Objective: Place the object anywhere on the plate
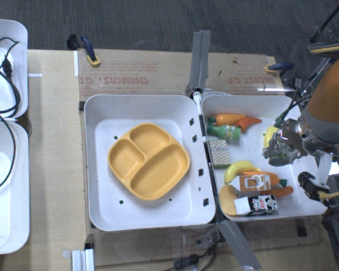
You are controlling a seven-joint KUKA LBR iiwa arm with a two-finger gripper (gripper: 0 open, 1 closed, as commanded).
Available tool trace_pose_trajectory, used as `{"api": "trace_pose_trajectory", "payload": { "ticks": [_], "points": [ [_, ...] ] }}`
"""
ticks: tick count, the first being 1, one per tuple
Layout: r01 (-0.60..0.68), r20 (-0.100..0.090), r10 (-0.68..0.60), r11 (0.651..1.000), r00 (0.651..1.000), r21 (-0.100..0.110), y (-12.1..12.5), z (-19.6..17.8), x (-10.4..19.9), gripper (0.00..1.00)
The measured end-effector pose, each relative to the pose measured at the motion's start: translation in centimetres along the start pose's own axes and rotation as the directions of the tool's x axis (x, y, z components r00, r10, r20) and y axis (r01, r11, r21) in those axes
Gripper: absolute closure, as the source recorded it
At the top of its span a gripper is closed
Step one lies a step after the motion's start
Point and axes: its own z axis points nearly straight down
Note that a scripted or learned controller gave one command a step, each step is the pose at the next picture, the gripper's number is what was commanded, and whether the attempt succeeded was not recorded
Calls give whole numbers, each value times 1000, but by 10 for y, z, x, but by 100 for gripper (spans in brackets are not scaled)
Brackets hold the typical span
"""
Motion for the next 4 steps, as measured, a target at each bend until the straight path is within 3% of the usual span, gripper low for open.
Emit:
{"api": "trace_pose_trajectory", "payload": {
  "ticks": [1, 2, 3, 4],
  "points": [
    [-23, 0, 23, 1000, 1000, 0, -8, 3, 74, 100],
    [9, 1, -9, 1000, 1000, -2, -57, -110, 125, 100],
    [601, 2, -601, 799, 799, -2, -81, -120, 183, 100],
    [612, 1, -612, 791, 791, 0, -65, -59, 219, 100]
  ]
}}
